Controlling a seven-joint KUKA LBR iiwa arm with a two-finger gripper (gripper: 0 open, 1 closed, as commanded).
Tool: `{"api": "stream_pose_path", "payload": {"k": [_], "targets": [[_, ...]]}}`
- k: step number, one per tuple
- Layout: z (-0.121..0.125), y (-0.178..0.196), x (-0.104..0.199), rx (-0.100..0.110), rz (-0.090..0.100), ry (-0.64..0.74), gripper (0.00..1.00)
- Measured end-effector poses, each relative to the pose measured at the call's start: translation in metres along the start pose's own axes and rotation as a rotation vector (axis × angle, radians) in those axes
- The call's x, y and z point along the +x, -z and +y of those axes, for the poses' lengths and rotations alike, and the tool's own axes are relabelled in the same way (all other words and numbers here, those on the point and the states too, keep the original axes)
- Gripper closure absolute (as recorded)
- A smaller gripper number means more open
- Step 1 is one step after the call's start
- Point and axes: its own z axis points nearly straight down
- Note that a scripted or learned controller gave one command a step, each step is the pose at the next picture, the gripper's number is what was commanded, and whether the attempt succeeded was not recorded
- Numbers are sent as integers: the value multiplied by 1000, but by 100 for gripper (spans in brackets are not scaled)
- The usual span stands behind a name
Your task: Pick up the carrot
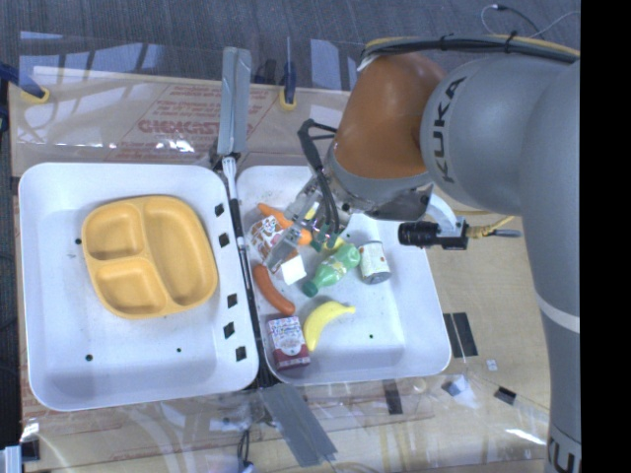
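Observation:
The carrot [280,217] is a small orange piece lying in the upper left part of the right bin [419,348], partly hidden by the gripper. My gripper [308,241] is down in that bin right over the carrot and stands open. One grey finger [286,252] is on the carrot's left and a dark one on its right. The carrot still rests on the bin floor, among other items.
Packed close around it are a round snack packet [263,233], a white block [293,271], a green bottle [332,267], a small can [373,262], a sausage [273,289], a banana [327,318] and a red box [286,343]. The left bin [49,363] holds a yellow divided plate [148,256].

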Motion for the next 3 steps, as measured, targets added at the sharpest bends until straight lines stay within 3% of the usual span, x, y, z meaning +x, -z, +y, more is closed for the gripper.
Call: {"api": "stream_pose_path", "payload": {"k": [1, 2, 3], "targets": [[-15, 48, -65, -1, -4, 74, 0], [13, 0, -53, -1, -1, 162, 0], [47, 0, -32, 0, 1, 276, 0]]}}
